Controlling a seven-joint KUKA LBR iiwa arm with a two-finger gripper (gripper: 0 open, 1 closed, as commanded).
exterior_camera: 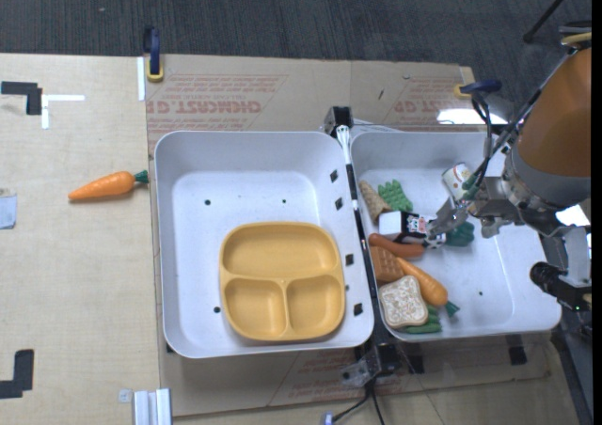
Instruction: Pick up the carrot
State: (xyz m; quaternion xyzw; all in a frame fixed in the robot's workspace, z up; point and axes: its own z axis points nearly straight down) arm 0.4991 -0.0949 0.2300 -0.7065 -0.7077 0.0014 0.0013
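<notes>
1. A wooden bench (75,301) holds two white bins; the left bin (188,226) contains a yellow divided plate (281,280).
2. The gripper (438,231) hovers in the right bin (489,282); its state is unclear.
3. A carrot (421,280) lies near it, among toy foods.

The scene was evenly and brightly lit from above, with colours reading clearly. Both white bins (188,254) were close to washed out, their inner walls showing only faint shading. Shadows were soft and short, lying close under the yellow plate (282,280). A bright glare patch sat on the cardboard (451,115) near the right bin. The arm (564,122) at the right edge looked soft and blurred.
</notes>
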